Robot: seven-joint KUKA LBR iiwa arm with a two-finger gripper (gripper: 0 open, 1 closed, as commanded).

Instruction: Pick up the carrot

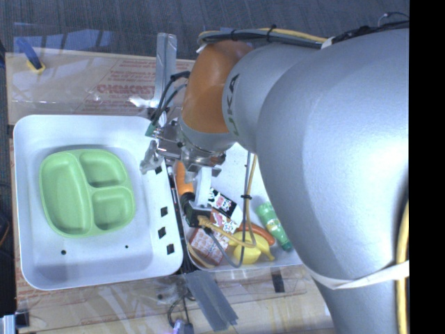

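Nearest the camera, at the lower edge of the right bin (288, 259), a heap of small items lies jumbled together — a yellow banana-shaped toy (249, 248), a green bottle (275, 229) lying on its side, a brown wicker-patterned piece (204, 248) and a black-and-white printed card (222, 202). A dark clamp (208, 299) juts from the bench just below the divide between the two bins.

Directly behind that heap, close against the bin's left wall, the carrot (182, 178) lies lengthwise, its orange body pointing up toward the arm. The gripper (186, 164) hangs right over the carrot's upper end, so close that metal parts overlap the orange; whether the two touch cannot be made out, and the gripper's state cannot be told, as the wrist hardware hides it.

To the left, the other white bin (31, 186) holds a light green divided plate (86, 190) with three compartments, sitting flat and well apart from the carrot.

Farther back, the orange band (208, 89) of the arm swells above the wrist, cables looping beside it — and the broad grey arm (327, 158) covers most of the right bin. Beyond the bins, clear plastic sheeting (83, 72) with red print lies across the bench.
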